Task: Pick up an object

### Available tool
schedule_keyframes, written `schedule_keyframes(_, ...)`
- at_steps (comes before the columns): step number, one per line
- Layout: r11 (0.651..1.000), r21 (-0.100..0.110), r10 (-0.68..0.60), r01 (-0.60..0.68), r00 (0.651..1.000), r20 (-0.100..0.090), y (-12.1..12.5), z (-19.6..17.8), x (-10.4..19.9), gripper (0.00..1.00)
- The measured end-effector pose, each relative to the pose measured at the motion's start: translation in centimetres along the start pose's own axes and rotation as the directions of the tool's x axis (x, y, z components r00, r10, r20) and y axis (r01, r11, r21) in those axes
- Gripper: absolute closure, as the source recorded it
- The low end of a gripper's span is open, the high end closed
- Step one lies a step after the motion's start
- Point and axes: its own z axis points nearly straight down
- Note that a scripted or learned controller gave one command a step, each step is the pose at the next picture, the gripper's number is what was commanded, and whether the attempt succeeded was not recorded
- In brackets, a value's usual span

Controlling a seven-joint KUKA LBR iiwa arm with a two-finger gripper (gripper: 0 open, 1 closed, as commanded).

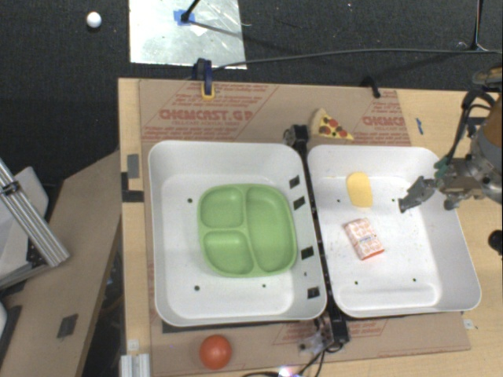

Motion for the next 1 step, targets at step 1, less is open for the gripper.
schedule_keyframes(1,1.000,-0.009,-0.002,0.002,1.000,0.002,0.17,-0.44,0.02,0.00)
